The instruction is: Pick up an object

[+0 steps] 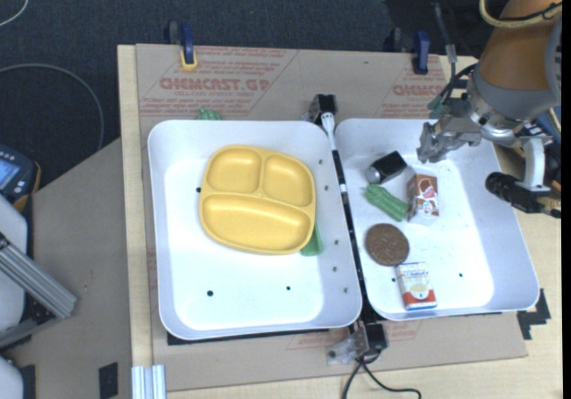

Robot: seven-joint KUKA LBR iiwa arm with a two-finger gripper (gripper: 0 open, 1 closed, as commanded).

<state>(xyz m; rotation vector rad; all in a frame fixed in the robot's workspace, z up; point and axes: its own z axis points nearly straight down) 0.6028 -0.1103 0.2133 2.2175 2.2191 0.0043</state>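
Objects for picking are gathered in the right bin (500, 236): a small black block (387, 166) lies toward the far left of it, with a green pod-shaped piece (385, 201) just nearer and a brown-and-white packet (424, 196) beside that on the right. A brown round disc (387, 245) is seen nearer still, and a small red, white and blue carton (416, 286) rests close to the bin's near rim. The gripper (434, 144) is positioned over the far part of the right bin, just right of the black block and beyond the packet; whether the jaws are spread or pressed together cannot be told, and nothing is seen between them. The left bin (178, 236) is occupied by a yellow divided plate (259, 199), with a green item (311, 242) partly tucked under its near right edge. Both bins are carried on a brown worktop (268, 76) printed with red lettering, to whose far edge clamps (186, 44) are fixed.
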